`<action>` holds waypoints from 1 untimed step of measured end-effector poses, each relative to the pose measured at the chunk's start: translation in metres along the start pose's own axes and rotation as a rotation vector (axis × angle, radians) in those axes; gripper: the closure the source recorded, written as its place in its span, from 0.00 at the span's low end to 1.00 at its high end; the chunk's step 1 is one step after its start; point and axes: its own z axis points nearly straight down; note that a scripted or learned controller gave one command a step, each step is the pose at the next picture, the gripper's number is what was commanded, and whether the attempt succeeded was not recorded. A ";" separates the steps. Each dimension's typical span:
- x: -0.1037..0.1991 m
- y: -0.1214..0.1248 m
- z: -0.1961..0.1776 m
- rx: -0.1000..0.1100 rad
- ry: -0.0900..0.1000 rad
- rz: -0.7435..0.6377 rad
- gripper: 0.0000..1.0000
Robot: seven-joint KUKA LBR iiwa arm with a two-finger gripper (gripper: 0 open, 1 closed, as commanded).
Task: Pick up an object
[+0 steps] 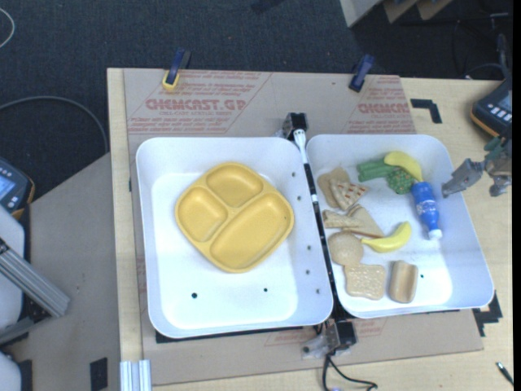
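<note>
Where curved, smooth: yellow banana (390,239); cylindrical blue bottle (425,208).

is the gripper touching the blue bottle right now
Apart. The camera view shows bare white bin floor between the gripper at the right rim and the blue bottle.

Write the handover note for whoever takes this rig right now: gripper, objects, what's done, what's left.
Gripper: at the right bin's right rim, nothing between its fingers; whether open or shut is unclear.
Right bin holds all the toy food: blue bottle, two bananas, green broccoli piece, bread slices and crackers, bread roll.
Left bin: yellow divided plate.
Done: nothing picked.
Left: grasp and lift an object; the bottle lies nearest.
</note>
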 end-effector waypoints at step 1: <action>0.002 0.003 0.041 0.003 0.002 0.000 0.00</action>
